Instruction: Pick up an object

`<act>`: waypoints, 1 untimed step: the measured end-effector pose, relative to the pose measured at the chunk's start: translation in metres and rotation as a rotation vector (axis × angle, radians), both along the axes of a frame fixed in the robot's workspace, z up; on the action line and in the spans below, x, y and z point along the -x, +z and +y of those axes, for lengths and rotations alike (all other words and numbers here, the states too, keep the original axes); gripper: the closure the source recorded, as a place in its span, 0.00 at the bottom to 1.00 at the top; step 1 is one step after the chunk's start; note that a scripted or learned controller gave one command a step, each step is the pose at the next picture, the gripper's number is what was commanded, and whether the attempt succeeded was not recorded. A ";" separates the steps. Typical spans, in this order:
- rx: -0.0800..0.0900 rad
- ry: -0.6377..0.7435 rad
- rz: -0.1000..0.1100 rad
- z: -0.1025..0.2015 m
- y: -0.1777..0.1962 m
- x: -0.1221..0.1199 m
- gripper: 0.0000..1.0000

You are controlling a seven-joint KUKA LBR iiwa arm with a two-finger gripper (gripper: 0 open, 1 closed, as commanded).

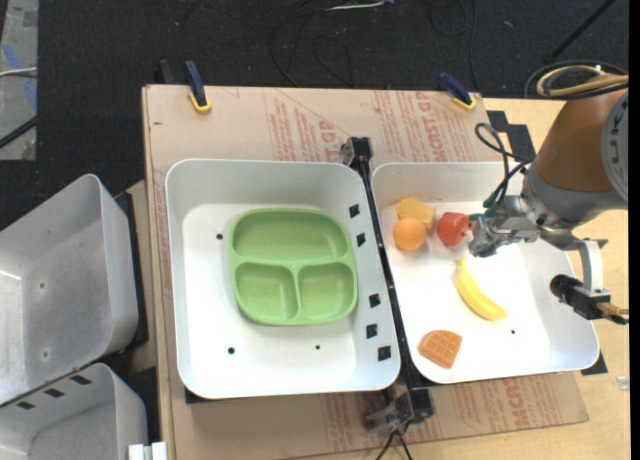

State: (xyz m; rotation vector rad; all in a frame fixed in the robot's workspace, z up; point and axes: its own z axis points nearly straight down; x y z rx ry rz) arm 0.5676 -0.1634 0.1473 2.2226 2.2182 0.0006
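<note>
The right bin [560, 348] holds the toy food; the hand [484, 240] hovers beside the red tomato [453, 227], its spread hard to tell. The banana [478, 294] looks light, stiff and slick; grip its middle.

Robotics lab: clamped plywood bench [300, 118], 2 white bins [190, 278], loose cables [330, 38].
</note>
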 end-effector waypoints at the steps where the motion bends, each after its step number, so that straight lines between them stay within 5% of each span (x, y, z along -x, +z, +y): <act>1: 0.001 0.005 -0.005 0.000 0.064 -0.001 1.00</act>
